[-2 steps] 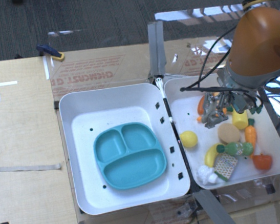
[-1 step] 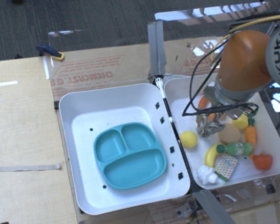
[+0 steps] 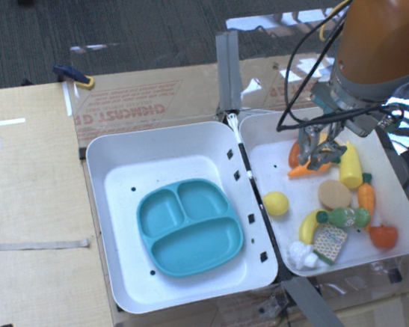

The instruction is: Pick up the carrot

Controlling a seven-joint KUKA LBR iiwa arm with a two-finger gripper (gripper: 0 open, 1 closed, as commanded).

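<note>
Carrot [image 3: 367, 197]: you will find it in the right bin [image 3: 270, 159], lying against that bin's right side, an orange tapered piece with a green tip, touching the round tan piece [image 3: 334, 194] on its left and just below the yellow corn-like piece [image 3: 350, 167]. Take this naming as a judgement; a second orange item [image 3: 297, 162] lies toward the bin's far side, under the gripper [image 3: 322, 148], and could also be read as the carrot. Gripper: it hangs low over the far part of the right bin, right at that second orange item, its dark fingers mixed with cables and the orange shape. Whether the fingers are spread, closed, or clamped on anything cannot be told, since the slant of the view and the clutter hide the tips. Other contents of the right bin: a yellow lemon [image 3: 275, 203] near its left wall, a green piece [image 3: 345, 216] and a patterned packet [image 3: 328, 243] near its front, a white piece [image 3: 303, 255] at the front left corner, a red piece [image 3: 383, 236] at the front right. Left of the right bin: the left bin [image 3: 116, 232] holding a blue divided plate [image 3: 189, 226]. Progress, as a judgement: nothing is seen lifted; the approach looks made, while a confirmed grasp and the lift remain.
</note>
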